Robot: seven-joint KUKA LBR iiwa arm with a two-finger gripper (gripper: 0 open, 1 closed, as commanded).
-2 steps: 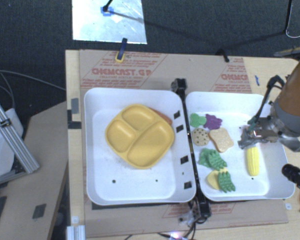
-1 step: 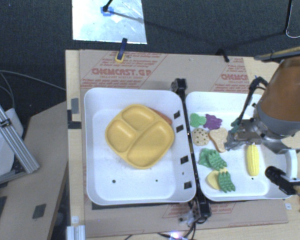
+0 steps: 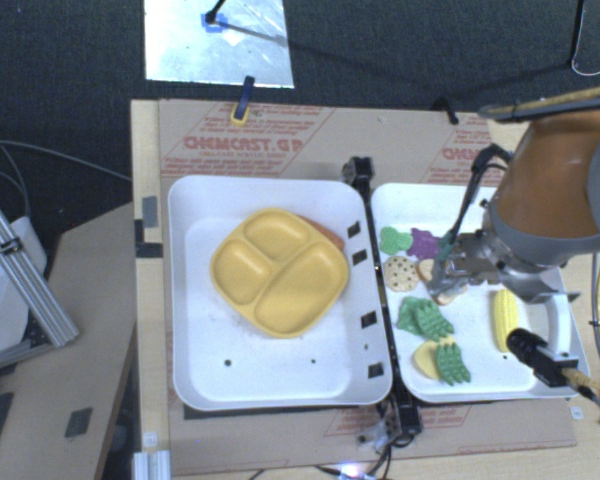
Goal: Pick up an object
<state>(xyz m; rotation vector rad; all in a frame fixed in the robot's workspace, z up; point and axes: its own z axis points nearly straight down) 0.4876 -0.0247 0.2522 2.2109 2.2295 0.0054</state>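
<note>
The right bin (image 3: 420,200) holds several toy foods: a green piece (image 3: 391,238), a purple grape bunch (image 3: 423,240), a speckled cookie (image 3: 401,273), a green leafy piece (image 3: 422,318), a yellow and green piece (image 3: 442,359) and a corn cob (image 3: 505,315). My gripper (image 3: 446,286) hangs low over the bin's middle, just right of the cookie and above the leafy piece. Its metal body covers what lies under it. The grey and orange arm (image 3: 555,188) reaches in from the right.
The left bin (image 3: 195,358) holds a yellow three-compartment plate (image 3: 278,271) with something reddish peeking out behind it (image 3: 329,234). A black divider with clips (image 3: 372,268) runs between the bins. A black part of the arm (image 3: 535,356) overhangs the right bin's lower corner.
</note>
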